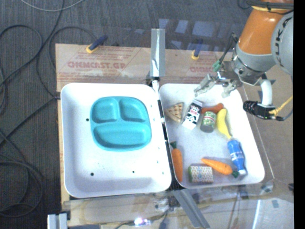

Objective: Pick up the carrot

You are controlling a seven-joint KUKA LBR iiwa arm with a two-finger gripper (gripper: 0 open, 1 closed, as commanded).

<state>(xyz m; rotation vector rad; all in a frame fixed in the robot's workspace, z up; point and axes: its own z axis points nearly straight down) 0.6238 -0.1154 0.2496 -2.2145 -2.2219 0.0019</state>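
Here, by label:

Arm (pixel 267 27): grey with an orange band, reaching in from the right, over the far right corner of the right bin.

Gripper (pixel 215 83): above the far edge of the right bin; fingers spread apart, nothing between them; well apart from both carrots.

Right bin (pixel 255 142): shallow, white, crowded with toy food.

Carrot by the left wall (pixel 177 162): orange, green top pointing toward the far side, lying lengthwise just beside the bin's left wall, near corner.

Carrot near the front (pixel 218 166): orange, lying slantwise, thick end toward the blue bottle, just beside the patterned can.

Patterned can (pixel 200 174): on its side between the two carrots.

Blue bottle (pixel 236 157): lying near the right wall, white cap toward the front.

Banana (pixel 223 122): yellow, along the right side, beside the small green can (pixel 208 120).

Milk carton (pixel 191 116): white with black spots, tilted, just below the gripper.

Waffle wedge (pixel 176 111): far left corner of the right bin.

Left bin (pixel 76 171): white, bearing a turquoise divided plate (pixel 121 123).
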